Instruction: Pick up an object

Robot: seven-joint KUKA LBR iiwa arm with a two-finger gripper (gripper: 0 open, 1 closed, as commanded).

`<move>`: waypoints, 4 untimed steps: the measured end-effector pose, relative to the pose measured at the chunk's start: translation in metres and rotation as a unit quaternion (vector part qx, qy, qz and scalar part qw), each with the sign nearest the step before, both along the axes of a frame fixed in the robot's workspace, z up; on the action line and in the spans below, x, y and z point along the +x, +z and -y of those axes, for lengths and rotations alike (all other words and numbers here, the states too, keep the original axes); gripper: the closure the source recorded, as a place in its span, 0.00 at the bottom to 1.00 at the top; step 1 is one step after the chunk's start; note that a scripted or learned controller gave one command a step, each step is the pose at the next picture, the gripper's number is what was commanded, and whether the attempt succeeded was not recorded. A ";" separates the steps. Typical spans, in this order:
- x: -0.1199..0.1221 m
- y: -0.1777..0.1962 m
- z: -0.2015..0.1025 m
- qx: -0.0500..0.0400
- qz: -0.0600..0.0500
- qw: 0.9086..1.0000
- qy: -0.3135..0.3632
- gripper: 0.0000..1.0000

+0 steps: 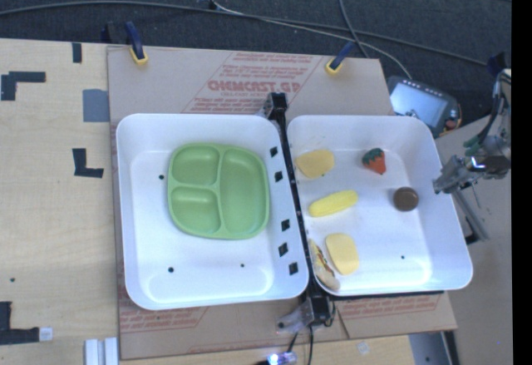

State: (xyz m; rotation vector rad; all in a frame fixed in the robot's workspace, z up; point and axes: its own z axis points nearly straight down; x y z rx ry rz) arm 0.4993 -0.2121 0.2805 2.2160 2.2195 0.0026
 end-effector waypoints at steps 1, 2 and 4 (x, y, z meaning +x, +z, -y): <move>0.013 0.000 -0.049 0.001 -0.002 1.000 0.002 1.00; 0.026 -0.004 -0.097 0.001 -0.003 1.000 0.002 1.00; 0.026 -0.006 -0.192 0.002 -0.003 1.000 0.002 1.00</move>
